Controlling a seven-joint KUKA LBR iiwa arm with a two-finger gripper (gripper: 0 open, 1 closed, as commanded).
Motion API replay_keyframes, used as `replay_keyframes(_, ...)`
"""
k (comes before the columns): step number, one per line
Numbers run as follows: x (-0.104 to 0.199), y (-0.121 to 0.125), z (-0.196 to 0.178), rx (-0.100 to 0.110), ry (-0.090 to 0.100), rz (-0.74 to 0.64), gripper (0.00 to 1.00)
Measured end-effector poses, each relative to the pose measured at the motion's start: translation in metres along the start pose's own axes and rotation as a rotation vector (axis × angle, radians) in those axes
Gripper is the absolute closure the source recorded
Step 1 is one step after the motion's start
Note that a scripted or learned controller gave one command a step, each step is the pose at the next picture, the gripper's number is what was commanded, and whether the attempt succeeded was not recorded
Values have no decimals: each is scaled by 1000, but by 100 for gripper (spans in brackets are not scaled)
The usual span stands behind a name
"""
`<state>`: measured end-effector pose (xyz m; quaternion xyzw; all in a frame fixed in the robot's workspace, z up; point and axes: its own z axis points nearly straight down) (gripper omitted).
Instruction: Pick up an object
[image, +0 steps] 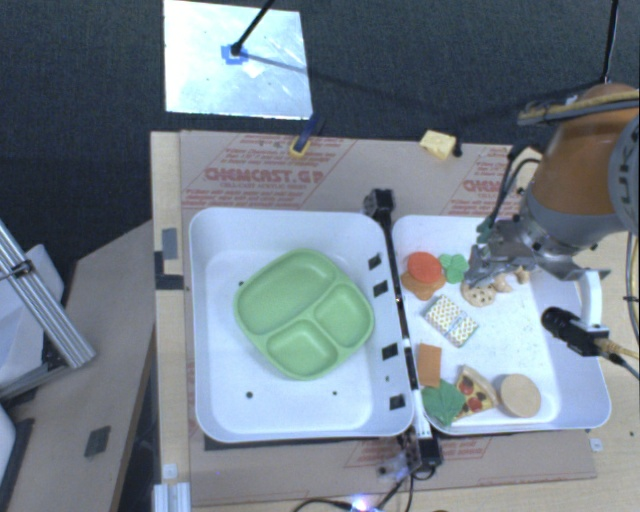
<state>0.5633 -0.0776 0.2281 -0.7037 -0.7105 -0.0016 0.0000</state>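
The small beige chocolate-chip cookie toy (480, 294) lies in the right shallow white bin (575, 385), near its far edge, just beside the green leafy toy (455, 266) and the orange-topped burger toy (424, 273). The gripper (487, 268) hovers directly above the cookie; its opening cannot be determined. No object is seen held. Judged status: approach reached, grasp and lift remaining.

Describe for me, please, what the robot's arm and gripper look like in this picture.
The arm is a rounded grey body with a broad orange band above the wrist. Thin dark cables run alongside it. The gripper is a compact grey-and-black metal assembly.
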Motion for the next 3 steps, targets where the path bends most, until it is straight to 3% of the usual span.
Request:
replay_keyframes(1, 60, -6, 8, 2, 1, 0, 100)
replay_keyframes(2, 48, -21, 3, 2, -2, 9, 100)
replay_keyframes(3, 48, -17, -4, 1, -2, 6, 100)
